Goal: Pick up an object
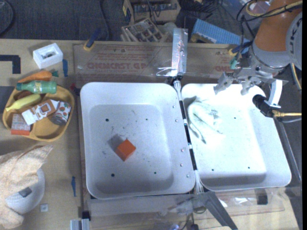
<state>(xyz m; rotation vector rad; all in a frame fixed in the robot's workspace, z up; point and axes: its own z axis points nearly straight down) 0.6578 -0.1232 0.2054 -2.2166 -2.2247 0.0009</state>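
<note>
**A:** What does the overhead camera show on the bench?

**B:** Two shallow white bins sit side by side. The left bin (96, 99) holds one small orange block (126, 150), resting on the bin floor a little left of center and toward the near side, turned so a corner points down the picture. A small grey patch lies on the floor touching the block's upper left. Dark specks are scattered across that bin's floor.

**A:** And the right bin?

**B:** The right bin (273, 171) has pale greenish smears or a crumpled clear film (204, 121) on its floor near the left wall. I cannot tell which.

**A:** Where is the arm?

**B:** It enters from the upper right, with its orange band (276, 20) near the top corner. The gripper (237, 84) hangs over the far edge of the right bin, well apart from the orange block. Its two fingers point downward and are spread, with a clear gap and nothing between them.

**A:** Anything around the bins?

**B:** To the left, a yellow bowl (53, 133) holds toy food: a green bottle (38, 86), a banana-like yellow piece and small printed packets. A white box (48, 55) sits behind it, and a beige cloth (21, 169) lies in the near left corner. A clear plastic panel (124, 61) with reddish lettering runs behind the bins.
</note>
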